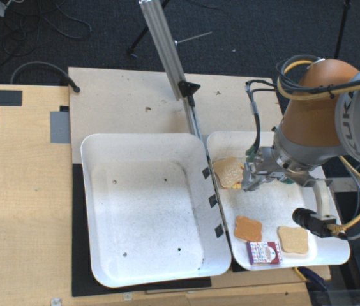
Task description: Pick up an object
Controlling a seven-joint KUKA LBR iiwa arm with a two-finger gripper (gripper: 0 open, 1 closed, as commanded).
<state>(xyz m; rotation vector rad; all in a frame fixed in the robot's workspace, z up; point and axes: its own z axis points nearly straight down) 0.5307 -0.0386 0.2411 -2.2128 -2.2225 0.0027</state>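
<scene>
pincer low over the bread, nothing lifted yet

the arm (320,113) comes in from the right and has the pincer (251,178) down in the right bin (333,255), right at the edge of a slice of bread (227,171). the bread lies just left of the pincer, against the bin wall nearest the left bin (142,209). looks like touching or almost touching, hard to call from up here. are the fingers apart or together? cannot tell, the wrist body hides them.

below the pincer, nearer the camera, sits an orange-brown square (248,228). further down and a touch right, a small red packet (263,253), and right of that a second pale slice (293,240). all three flat on the bin floor, well apart from the pincer.

so the score: the approach seems done, the pincer is at its target. the grab and the lift are both still to come, as far as i can judge; nothing is off the floor.
</scene>
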